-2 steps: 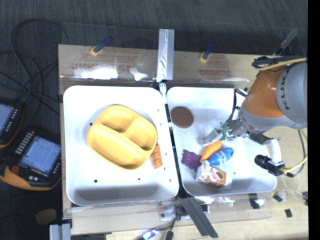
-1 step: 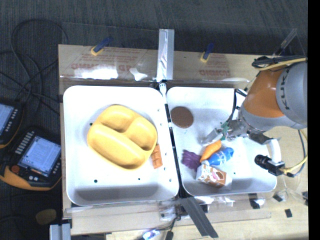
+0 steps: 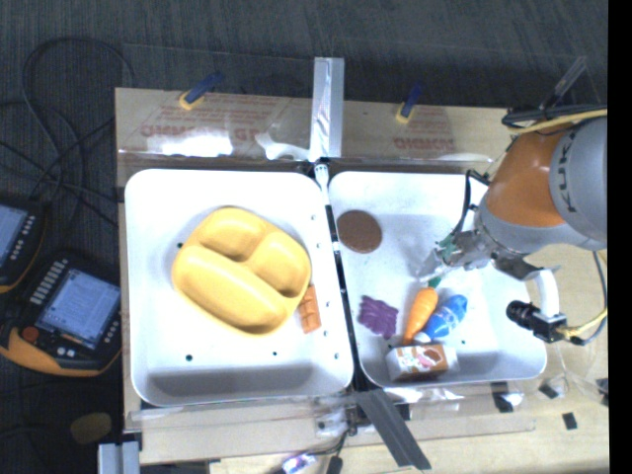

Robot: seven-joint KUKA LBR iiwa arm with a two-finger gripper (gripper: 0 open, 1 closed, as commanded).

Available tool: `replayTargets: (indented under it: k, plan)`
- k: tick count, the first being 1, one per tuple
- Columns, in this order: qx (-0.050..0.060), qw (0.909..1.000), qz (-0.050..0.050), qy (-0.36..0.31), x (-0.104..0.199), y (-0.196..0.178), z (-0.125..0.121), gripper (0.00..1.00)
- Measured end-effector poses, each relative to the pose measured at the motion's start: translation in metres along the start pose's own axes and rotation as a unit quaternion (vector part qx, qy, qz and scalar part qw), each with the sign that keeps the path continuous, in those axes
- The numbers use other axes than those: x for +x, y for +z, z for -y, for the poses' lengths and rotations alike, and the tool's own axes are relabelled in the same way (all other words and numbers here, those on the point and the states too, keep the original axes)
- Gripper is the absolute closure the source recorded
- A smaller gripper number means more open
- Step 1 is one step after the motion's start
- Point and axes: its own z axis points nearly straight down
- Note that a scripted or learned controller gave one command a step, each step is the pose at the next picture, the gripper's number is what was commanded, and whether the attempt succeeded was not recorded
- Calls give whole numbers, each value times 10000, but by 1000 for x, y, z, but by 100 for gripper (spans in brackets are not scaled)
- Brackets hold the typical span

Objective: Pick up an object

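The end effector (image 3: 441, 257) hovers in the right bin (image 3: 395, 191), grip state impossible to tell. The toy carrot (image 3: 422, 310) lies just at its 7 o'clock. Approach step, I judge; next, descend onto the carrot.

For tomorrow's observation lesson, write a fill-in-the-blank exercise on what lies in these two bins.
1. The large yellow object lies in the ____ bin.
2. The carrot is coloured ____.
3. The brown disc lies in the same bin as the ____ scrap.
4. The end effector reaches over the ____ bin.

Missing words: left; orange; purple; right
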Motion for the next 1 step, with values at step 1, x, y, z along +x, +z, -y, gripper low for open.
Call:
replayTargets:
  k: [1]
  plan:
    - [89, 9965, -19, 827, 10, -10, -19, 100]
